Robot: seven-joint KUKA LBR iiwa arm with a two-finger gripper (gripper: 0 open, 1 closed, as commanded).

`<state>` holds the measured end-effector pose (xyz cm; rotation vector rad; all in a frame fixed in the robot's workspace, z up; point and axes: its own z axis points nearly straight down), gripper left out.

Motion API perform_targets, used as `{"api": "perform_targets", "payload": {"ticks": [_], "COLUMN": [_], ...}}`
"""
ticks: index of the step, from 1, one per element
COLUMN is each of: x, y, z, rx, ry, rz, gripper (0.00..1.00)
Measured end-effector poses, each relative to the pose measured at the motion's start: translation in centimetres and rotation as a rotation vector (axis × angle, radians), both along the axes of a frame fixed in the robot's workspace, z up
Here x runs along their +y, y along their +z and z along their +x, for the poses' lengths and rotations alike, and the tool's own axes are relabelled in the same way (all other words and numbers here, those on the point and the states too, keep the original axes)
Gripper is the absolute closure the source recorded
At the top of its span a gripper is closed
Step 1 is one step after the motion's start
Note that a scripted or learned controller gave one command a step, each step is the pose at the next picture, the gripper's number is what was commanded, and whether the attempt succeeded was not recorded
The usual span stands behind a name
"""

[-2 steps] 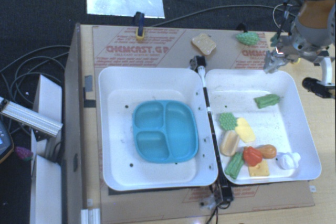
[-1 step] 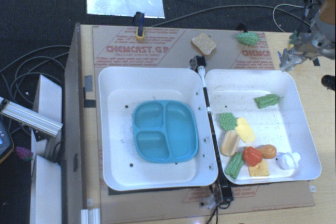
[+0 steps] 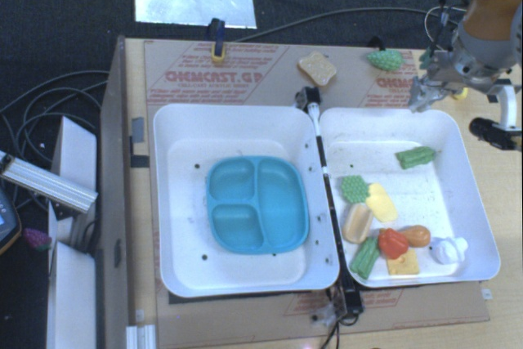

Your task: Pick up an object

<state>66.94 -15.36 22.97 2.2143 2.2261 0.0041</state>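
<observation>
Honestly, nothing is picked up yet as far as I can see. My tool (image 3: 423,96) sits at the top right, over the far rim of the right bin (image 3: 470,167), and I can't tell from this angle whether it's spread or closed. Nothing shows in its grip, so I'd call the whole job still ahead: choose something, drop down, close, lift.

All the candidates inside that bin are small toy-food pieces, smooth moulded plastic by the look of them. A ridged green piece (image 3: 416,157) lies alone near the far end, closest to my tool. The rest huddle at the near end: a bumpy green chunk (image 3: 354,189) touching a rounded pale yellow piece (image 3: 381,203), a tan bun-shaped thing (image 3: 357,222), a long green pod (image 3: 365,257), a glossy red piece (image 3: 393,242), an orange rounded one (image 3: 417,235), a flat yellow cheese-like wedge (image 3: 402,263) and a white knobbly thing (image 3: 447,250) in the corner.

The left bin (image 3: 184,176) holds a blue divided tray (image 3: 257,204), shallow with three compartments and soft corners. Out on the cardboard-covered worktop (image 3: 245,69) beyond the bins are a tan waffle-textured piece (image 3: 317,69) and a knobbly green one (image 3: 385,60).
</observation>
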Motion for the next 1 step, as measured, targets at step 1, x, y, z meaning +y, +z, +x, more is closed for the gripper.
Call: {"api": "perform_targets", "payload": {"ticks": [1], "x": [-5.27], "y": [-4.86], "z": [-1.44], "rx": [0.004], "ry": [-0.005], "rz": [-0.003], "gripper": [1.00]}}
